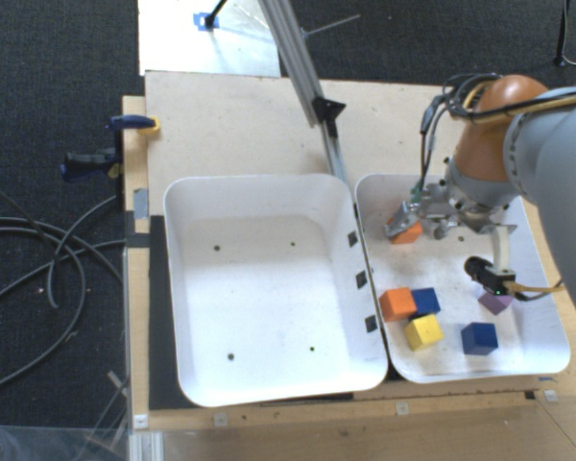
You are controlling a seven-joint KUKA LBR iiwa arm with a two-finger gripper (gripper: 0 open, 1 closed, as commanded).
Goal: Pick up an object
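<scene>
1. Cubes wait loose on the nearer side of the claw (418, 217): yellow cube (424, 331), dark blue cube (479, 338), orange cube (398, 303) and blue cube (425, 301), likely scattered as pick candidates in the right bin (547, 358).
2. Purple piece (495, 303) lies nearer and to the claw's right.
3. Claw sits low over a small orange block (406, 232), touching it; whether it grips or is released cannot be told.
4. Arm (547, 152) bends steeply down behind it, wrist tucked for a top-down pick.
</scene>
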